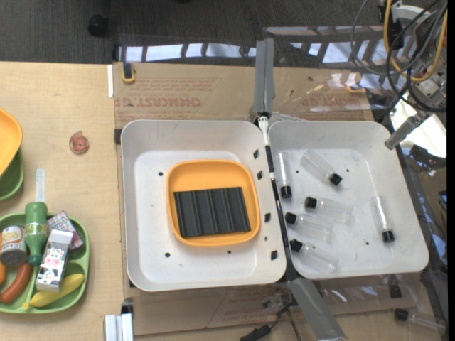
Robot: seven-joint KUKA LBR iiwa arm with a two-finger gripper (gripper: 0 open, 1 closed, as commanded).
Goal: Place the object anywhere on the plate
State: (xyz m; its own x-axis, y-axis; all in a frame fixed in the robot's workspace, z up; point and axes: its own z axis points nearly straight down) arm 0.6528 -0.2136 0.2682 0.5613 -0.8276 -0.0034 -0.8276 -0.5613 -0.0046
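An orange square plate [211, 172] lies in the middle of the left white bin [146, 212]. A dark grey ridged pad [213, 212] covers most of its floor. The right white bin [405, 212] holds several clear plastic vials with black caps, all lying on their sides. One vial [284, 174] rests along the bin's left wall, another [320, 168] near the top middle. A third vial [381, 217] lies apart toward the right, and others cluster at the lower left [316, 224].
A green tray [71, 290] of toy food sits at the bench's lower left, with an orange bowl [7, 144] and a small pink object [79, 143] above it. Cables and a metal frame [409, 41] crowd the upper right. Cardboard [185, 94] lies behind the bins.
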